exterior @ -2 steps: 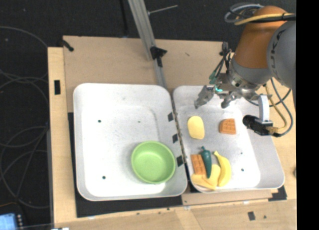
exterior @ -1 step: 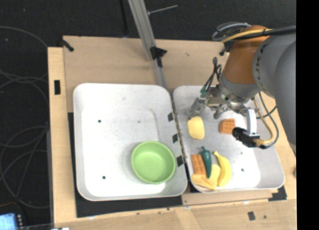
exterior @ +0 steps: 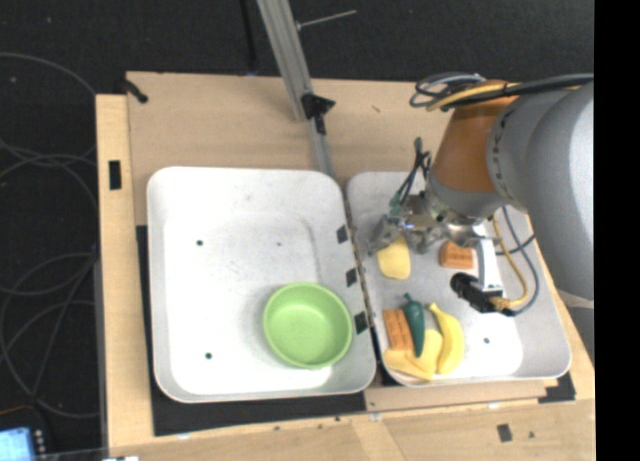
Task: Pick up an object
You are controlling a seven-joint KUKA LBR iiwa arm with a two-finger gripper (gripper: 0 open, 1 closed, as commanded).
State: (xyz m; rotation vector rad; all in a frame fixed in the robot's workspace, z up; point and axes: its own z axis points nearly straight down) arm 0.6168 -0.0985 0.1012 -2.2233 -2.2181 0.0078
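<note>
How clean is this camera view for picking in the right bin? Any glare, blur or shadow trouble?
Camera view: lighting is even and soft, with no hard glare on the shallow white right bin; the picture is slightly soft overall; the grey arm's two-finger gripper is small and cluttered, and it casts only faint shadow near the pale yellow rounded object.

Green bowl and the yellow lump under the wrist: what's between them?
In the camera view, the green bowl and yellow lump sit in separate bins; between them lie bare white floor and the two bins' adjoining rims.
</note>
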